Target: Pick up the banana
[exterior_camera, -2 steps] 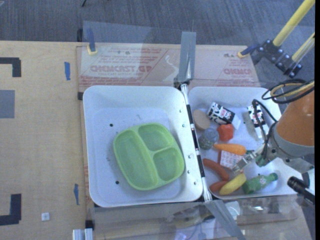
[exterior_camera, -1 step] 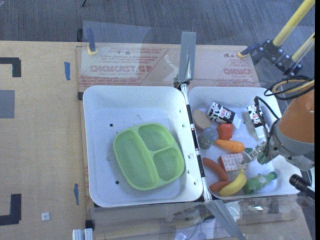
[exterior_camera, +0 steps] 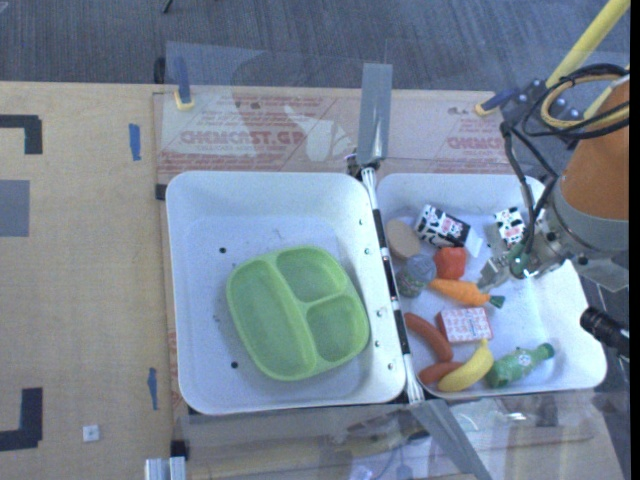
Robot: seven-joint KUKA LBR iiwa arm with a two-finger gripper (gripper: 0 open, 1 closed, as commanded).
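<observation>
The banana (exterior_camera: 469, 368) lies at the near edge of the right bin (exterior_camera: 590, 368), just beside a green bottle (exterior_camera: 520, 364) on its right, touching or almost touching a red sausage (exterior_camera: 428, 336) on its left, with a small red-and-white box (exterior_camera: 466, 324) just beyond it. I judge it a light toy, stiff, with a smooth curved skin that could slip; I would take it across the middle of the curve, where it is thickest and clearest of the neighbours, fingers straddling its short width.

My gripper (exterior_camera: 510, 265) hangs over the far right part of that bin, near the carrot (exterior_camera: 462, 290) and well apart from the banana. I cannot tell its state from this angle.

As for writing: red lettering runs along the cardboard (exterior_camera: 240, 133) behind both bins, but I cannot read it for sure. The black-and-white cartons (exterior_camera: 442, 226) carry a cow-like pattern, no legible words.
</observation>
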